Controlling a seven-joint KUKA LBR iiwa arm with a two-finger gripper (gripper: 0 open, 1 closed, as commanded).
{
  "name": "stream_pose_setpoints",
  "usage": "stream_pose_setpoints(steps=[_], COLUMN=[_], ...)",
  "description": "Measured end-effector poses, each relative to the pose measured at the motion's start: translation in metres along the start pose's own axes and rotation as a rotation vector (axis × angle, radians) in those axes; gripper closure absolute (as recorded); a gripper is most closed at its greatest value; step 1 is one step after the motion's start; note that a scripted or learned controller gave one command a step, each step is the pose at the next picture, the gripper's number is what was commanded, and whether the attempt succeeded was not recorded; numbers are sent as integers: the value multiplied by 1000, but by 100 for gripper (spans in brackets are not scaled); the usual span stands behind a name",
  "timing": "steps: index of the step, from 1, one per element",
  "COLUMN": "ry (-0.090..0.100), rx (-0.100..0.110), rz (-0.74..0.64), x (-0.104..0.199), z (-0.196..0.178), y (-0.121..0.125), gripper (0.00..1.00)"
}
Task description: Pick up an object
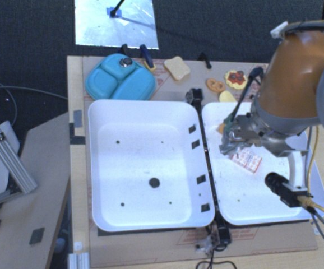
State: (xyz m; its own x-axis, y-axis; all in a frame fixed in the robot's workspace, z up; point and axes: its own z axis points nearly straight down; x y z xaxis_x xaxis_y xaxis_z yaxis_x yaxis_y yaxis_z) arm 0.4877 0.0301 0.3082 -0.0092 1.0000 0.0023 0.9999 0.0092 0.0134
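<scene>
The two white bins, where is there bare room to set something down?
Left bin: bare floor around one small dark object. Right bin: its near floor is free; its far half is crowded by the gripper and a red-and-white packet.

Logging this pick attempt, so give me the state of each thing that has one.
End effector: low in the right bin, fingers unclear.
Red-and-white packet: lying flat in right bin, beside the end effector.
Left bin: upright.
Blue tray: resting behind the left bin.
Toast slice: lying flat on the bench.
</scene>
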Motion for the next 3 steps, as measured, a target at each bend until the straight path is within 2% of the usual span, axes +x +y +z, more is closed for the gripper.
stream_pose_setpoints(steps=[1, 2, 3], ry=[-1, 1, -3], rx=[6, -5, 13], rz=[2, 3, 13], x=[21, 29, -16], z=[-45, -172, -126], y=[1, 2, 1], gripper=[100, 100, 100])
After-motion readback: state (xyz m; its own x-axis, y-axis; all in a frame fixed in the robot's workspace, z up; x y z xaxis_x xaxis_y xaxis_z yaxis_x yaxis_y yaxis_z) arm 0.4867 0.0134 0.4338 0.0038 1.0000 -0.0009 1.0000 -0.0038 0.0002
